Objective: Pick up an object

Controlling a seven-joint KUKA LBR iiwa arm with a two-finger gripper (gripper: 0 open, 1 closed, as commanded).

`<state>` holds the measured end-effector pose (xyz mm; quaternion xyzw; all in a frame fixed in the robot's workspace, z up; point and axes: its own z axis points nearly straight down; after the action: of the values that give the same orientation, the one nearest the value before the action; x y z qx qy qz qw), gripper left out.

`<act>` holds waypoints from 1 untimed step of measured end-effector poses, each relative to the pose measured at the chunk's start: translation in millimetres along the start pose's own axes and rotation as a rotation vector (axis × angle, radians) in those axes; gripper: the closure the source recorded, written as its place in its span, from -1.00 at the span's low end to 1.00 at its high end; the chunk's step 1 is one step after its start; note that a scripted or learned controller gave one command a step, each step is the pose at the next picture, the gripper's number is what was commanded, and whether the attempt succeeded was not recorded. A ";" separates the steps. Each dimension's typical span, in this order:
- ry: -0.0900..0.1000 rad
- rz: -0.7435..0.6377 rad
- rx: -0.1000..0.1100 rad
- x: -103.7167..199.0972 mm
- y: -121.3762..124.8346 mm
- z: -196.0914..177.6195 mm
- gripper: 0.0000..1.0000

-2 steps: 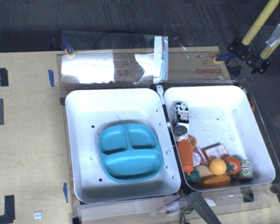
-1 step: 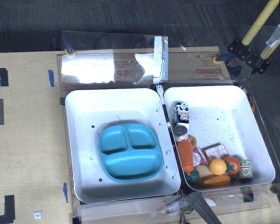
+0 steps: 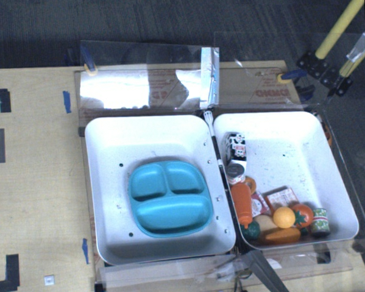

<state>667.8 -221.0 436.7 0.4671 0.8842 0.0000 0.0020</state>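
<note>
- Here, a blue three-compartment plastic tray [image 3: 170, 196] lies in the left white bin [image 3: 109, 140].
- Right of it, toy foods cluster around an orange carrot [image 3: 241, 203].

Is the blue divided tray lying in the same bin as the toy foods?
No: the blue tray lies alone in the left bin, the toy foods in the right bin.

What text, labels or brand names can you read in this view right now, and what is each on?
Red print on the clear panel behind the bins: mirrored and blurred, not readable.
Black-and-white carton: print too small to read.
Red-and-white packet: blurred.
Small can: label too small to read.
</note>
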 end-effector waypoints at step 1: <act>0.000 -0.045 0.000 0.1 0.1 0.0 1.00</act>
<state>667.9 -220.9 436.7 0.4473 0.8944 0.0000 0.0020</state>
